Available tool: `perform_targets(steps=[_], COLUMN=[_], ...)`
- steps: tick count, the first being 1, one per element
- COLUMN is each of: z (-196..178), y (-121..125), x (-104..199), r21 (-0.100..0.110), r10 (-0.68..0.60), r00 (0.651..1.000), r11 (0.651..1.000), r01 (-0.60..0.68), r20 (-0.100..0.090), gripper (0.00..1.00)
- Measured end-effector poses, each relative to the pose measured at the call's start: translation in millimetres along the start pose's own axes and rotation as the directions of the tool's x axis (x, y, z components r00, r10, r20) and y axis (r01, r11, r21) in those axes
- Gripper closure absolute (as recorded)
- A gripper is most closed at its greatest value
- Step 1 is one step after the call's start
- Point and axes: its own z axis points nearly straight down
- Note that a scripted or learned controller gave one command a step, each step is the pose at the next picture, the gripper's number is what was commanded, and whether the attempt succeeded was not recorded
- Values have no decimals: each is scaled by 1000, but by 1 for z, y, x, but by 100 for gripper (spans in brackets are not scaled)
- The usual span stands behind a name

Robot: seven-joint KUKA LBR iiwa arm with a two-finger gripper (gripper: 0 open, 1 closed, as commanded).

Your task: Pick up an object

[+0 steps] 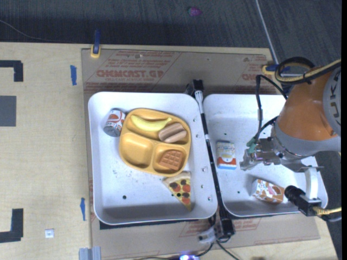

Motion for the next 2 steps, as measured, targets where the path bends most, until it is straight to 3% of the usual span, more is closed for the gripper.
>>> perform_targets(steps=[1, 2], z=[0, 91], y=[0, 25], x=[0, -39], r21=[0, 2], r10=[0, 1], r00=[1000, 1000], r11=[1000, 1000], r01=[0, -1], r20=[0, 0], gripper=[0, 0])
